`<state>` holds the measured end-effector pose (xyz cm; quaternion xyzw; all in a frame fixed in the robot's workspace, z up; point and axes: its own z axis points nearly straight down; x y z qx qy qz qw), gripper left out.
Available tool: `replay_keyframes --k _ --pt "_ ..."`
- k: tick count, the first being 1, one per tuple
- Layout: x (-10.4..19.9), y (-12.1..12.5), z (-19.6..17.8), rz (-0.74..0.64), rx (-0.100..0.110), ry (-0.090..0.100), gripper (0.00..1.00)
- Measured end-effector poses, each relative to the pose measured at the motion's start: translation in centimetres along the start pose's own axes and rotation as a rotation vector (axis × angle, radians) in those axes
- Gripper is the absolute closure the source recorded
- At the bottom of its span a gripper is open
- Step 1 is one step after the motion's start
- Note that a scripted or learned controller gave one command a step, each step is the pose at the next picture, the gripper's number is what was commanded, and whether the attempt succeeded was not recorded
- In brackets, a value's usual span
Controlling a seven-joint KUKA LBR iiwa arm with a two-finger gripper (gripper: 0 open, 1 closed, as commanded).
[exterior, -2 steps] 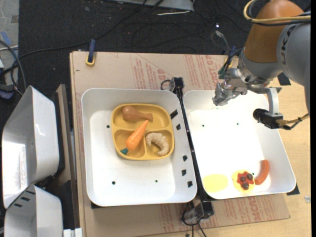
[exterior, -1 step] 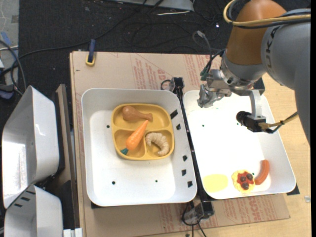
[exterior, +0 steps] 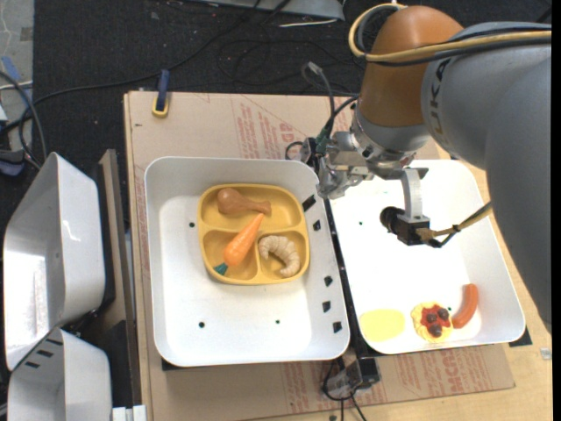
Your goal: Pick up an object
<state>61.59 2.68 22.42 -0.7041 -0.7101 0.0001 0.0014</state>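
Observation:
My gripper (exterior: 332, 181) hangs over the ridge between the two white bins, near their far edge. The left bin (exterior: 175, 323) bears a yellow divided plate (exterior: 210, 251). On the plate lie a brown drumstick (exterior: 243, 203), an orange carrot (exterior: 244, 240) and a pale shrimp (exterior: 280, 253). At the near end of the right bin (exterior: 377, 270) lie a flat yellow disc (exterior: 382, 324), a small red and yellow piece (exterior: 431, 319) and a red sausage (exterior: 465, 305). The gripper stands just beyond the plate's far right corner, apart from all of them.
The grey arm with its orange band (exterior: 408, 60) covers the far right of the view. Both bins rest on a brown board (exterior: 237, 117). White containers (exterior: 53, 235) stand at the left. Cables run over the dark floor behind.

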Motion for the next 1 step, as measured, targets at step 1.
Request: replay_keyframes --k 1 --pt "5.23 -1.79 -0.14 0.0 0.001 -0.001 1.0"
